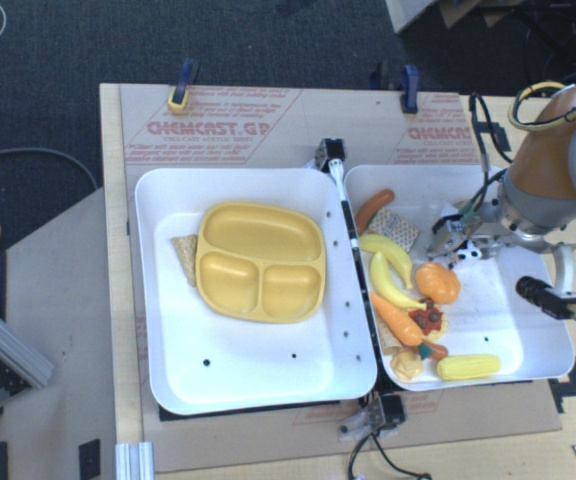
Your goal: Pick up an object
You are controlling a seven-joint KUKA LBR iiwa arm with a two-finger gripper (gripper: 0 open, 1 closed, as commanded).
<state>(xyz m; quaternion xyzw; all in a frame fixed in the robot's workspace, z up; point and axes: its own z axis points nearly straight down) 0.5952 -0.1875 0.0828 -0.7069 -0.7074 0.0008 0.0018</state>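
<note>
At the near edge of the right bin (553,353), a yellow corn cob (468,367) is lying on its side, with a pale, partly hidden piece of food (406,365) just beside it at the bin's near left corner. Just beyond these, an orange carrot (398,318) is lying at a slant, and a small red item (428,318) is sitting against it. Farther back, a round orange fruit (438,283) is resting next to a yellow banana (386,268), which is curving along the bin's left wall. Beyond the banana, a grey mesh-patterned item (400,230) and a reddish sausage (374,209) are lying near the far left corner.

The gripper (458,243) is hanging over the middle of the right bin, just beyond the orange fruit and apart from it; nothing is showing between its fingers, and whether they are spread or closed cannot be told. The arm (553,173) is reaching in from the right.

In the left bin (168,358), a yellow divided tray (261,261) is lying flat toward the far half, and a tan wedge (186,255) is sticking out from under the tray's left edge.
</note>
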